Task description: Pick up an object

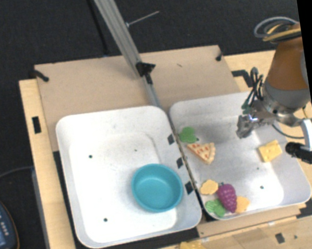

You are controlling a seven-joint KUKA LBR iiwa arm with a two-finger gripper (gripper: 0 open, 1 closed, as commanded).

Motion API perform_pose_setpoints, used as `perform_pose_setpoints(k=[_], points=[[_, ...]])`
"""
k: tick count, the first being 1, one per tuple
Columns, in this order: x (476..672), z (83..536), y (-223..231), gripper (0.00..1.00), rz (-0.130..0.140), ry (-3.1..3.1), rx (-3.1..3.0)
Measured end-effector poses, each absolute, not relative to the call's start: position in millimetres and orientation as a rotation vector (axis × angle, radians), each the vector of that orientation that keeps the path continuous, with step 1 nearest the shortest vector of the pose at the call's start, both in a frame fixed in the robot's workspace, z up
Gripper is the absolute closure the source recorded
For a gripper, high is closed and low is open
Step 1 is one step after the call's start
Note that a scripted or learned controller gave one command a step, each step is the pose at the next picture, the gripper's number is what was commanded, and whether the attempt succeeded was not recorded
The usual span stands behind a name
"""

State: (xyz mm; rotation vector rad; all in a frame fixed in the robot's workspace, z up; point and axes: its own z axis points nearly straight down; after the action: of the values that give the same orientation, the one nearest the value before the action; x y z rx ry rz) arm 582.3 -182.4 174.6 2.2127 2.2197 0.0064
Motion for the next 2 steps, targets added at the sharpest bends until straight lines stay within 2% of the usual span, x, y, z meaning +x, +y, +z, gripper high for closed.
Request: perform_pose_setpoints(k=[1,2], points=[[587.2,236.8,-178.3,1.0,0.006,2.22,2.212],[587.7,271.2,-179.4,1.0,0.0,2.226,2.214]])
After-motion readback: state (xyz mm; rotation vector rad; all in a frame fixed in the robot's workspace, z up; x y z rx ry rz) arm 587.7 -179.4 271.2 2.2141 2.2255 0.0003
